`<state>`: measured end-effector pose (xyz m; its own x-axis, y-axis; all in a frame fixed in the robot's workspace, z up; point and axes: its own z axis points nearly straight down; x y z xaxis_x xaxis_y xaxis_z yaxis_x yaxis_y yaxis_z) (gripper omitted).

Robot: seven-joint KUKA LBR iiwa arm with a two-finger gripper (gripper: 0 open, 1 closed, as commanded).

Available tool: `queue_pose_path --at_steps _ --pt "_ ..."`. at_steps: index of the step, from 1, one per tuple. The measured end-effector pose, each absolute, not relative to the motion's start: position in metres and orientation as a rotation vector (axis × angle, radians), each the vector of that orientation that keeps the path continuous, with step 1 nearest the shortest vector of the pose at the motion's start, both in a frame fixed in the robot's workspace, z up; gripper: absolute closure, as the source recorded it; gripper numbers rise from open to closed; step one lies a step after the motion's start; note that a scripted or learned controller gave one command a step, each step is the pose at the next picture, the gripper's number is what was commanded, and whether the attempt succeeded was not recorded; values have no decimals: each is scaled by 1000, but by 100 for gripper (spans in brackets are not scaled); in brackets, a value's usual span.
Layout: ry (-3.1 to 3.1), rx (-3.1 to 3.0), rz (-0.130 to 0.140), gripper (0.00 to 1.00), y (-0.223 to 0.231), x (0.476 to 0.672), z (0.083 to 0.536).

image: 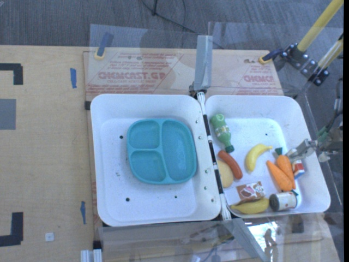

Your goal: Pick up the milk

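Taking the carrots (281,173) in the right bin (256,105) as the marker: just on the near side of them, by the bin's near wall, lies a white bottle with a dark cap (284,201). I judge this to be the milk, though a small printed carton (250,191) nearby, toward the middle of the bin from the carrots, could also be it. The bottle is on its side. Its long axis runs across the bin, roughly square to the carrots, and its capped end meets a banana (252,205).

The carrots' lower tips nearly touch the bottle's body, so there is little free room on that flank.

Just beyond the carrots, on their far side by the bin's outer wall, the hand (306,148) hangs. It is small and blurred here, so I cannot tell how far open it is or whether it has hold of anything.

So the milk lies nearward from the hand, with the carrots between. The approach probably needs to pass over them and close across the bottle's short width.
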<state>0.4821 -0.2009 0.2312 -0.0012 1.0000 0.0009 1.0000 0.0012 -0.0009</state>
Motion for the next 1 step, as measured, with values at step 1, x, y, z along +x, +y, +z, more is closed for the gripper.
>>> queue_pose_path --at_steps 1 --pt "-2125 -2312 1 0 -131 479 145"
